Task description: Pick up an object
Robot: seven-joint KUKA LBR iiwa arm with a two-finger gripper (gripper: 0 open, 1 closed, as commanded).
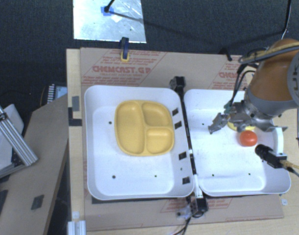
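The grey two-finger gripper [218, 124] hangs low over the right white bin [227, 173], can't tell its finger state, and the small round orange-red ball [247, 138] just right of the fingers sits ungrabbed, probably the target.

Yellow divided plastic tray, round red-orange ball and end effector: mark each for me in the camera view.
Yellow divided plastic tray [143, 128]: camera view, centre where the dividers meet.
Round red-orange ball [247, 138]: camera view, middle of its top surface.
End effector [217, 126]: camera view, at its fingertips.
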